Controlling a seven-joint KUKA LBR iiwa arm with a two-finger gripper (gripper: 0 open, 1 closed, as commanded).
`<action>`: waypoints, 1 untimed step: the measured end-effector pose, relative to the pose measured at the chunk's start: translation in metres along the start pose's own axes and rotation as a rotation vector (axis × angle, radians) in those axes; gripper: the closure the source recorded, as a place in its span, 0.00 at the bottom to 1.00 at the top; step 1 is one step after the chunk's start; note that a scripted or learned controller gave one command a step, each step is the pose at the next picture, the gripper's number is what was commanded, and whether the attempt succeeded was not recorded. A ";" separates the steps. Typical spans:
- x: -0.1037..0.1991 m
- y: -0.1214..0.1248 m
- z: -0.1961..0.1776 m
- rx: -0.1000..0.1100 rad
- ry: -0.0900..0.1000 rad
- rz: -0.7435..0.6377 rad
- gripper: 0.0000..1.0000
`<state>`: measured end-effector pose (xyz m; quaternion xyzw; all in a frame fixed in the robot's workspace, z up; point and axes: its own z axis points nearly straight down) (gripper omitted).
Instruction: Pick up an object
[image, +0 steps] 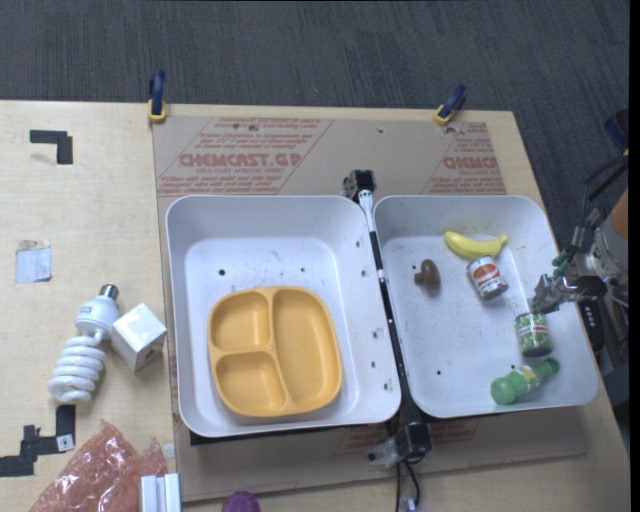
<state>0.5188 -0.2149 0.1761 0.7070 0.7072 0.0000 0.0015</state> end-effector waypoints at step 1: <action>0.000 0.000 0.000 0.000 0.000 0.000 0.00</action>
